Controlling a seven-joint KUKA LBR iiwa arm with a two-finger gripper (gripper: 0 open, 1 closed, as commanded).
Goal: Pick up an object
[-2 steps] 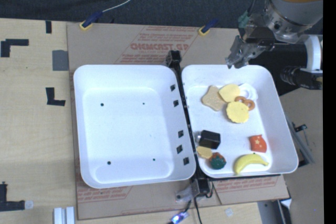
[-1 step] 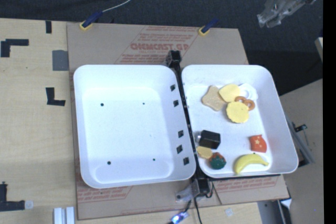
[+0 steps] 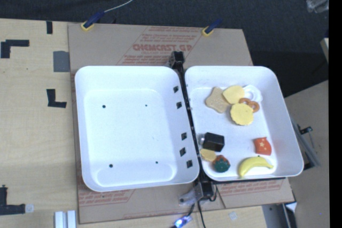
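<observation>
Oblique overhead view of the tabletop (image 3: pixel 32 115), with a brown cardboard sheet (image 3: pixel 160 48) under two shallow white plastic bins set side by side and touching along their inner rims. Left-hand white bin (image 3: pixel 85 115) at centre. Right-hand white bin (image 3: pixel 283 109) carrying all the loose items: a tan bread-slice-shaped piece (image 3: pixel 216 100), two round yellow discs (image 3: pixel 233 94) (image 3: pixel 241 114) just beside it, a small orange ring (image 3: pixel 250 104) between the discs, a black rectangular block (image 3: pixel 213 142) near the inner rim, a small red block (image 3: pixel 262 146), a round green-and-red toy (image 3: pixel 220 164) and a curved yellow plastic banana (image 3: pixel 255 166) along the near wall. Blurred grey shape at the upper right edge, taken to be the pincer (image 3: pixel 317 2), well apart from the bins and over the dark floor beyond the tabletop; whether spread or pressed together cannot be told, and nothing seen in its hold. Pick not yet begun, by this reading. Key relation: every candidate lies down and to the left of the pincer in this view, the disc cluster nearest, the banana and the round toy farthest. Long axis of the banana roughly left to right, parallel to the near wall and close to it, so likely calling for a closing direction across that axis and leaving little room on the wall side.
</observation>
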